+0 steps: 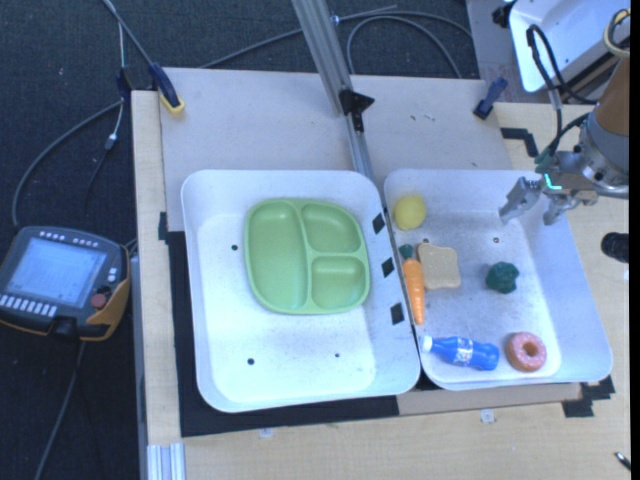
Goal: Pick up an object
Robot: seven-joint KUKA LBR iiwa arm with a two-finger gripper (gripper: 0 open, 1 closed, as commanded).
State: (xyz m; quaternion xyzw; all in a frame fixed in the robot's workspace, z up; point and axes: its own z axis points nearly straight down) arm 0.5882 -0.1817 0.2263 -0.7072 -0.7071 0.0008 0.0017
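The fingers [518, 200] are spread apart with nothing held between them, the gripper [535, 204] hovering over the right bin [590, 298] near its far edge. The nearest candidate, a green broccoli toy [503, 277], is judged light and bumpy; it could be taken across its middle. A lemon [409, 211], bread slice [439, 266], carrot [415, 290], blue bottle [462, 352] and doughnut [526, 351] also lie there. A green divided plate [306, 255] is held in the left bin [215, 358].

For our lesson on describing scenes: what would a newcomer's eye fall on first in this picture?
First, the green tray, large and divided, in the middle of the left bin. Next, the bright items scattered in the right bin: lemon, carrot, toast, broccoli, blue bottle, pink donut. The gripper hovers above that bin's far right corner.
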